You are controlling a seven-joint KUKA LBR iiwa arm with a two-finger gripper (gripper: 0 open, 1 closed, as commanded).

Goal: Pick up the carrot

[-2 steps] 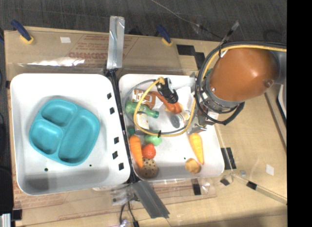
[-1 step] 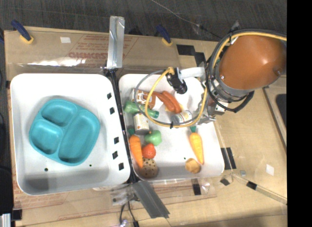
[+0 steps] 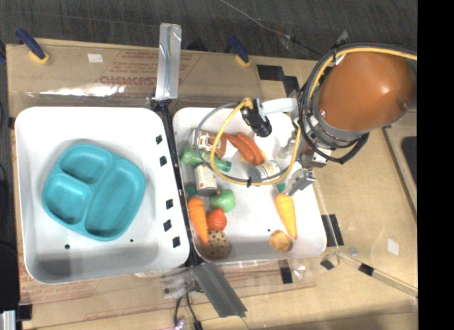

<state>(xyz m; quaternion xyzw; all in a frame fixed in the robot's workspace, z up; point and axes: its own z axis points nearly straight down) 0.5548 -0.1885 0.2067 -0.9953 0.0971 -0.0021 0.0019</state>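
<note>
Arm: grey KUKA arm with an orange dome [image 3: 363, 89] nearest the lens, at 3 o'clock over the right white bin [image 3: 312, 240].
Gripper: two-finger gripper [image 3: 301, 181] hovers just above the yellow cone; grasp state cannot be told.
Carrot: long orange carrot [image 3: 198, 220] lies at 7 o'clock in that bin, beside a red tomato [image 3: 216, 219].
Decoy: yellow-orange cone-shaped vegetable [image 3: 286, 214], 5 o'clock.
Other bin: teal divided plastic plate [image 3: 93, 190], 9 o'clock.
Advice: shift toward 9 o'clock, align across the carrot's width, then descend.

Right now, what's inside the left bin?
A teal divided tray lies in the left bin, its compartments bare. The bin floor beneath the tray is covered, so unseen.
</note>
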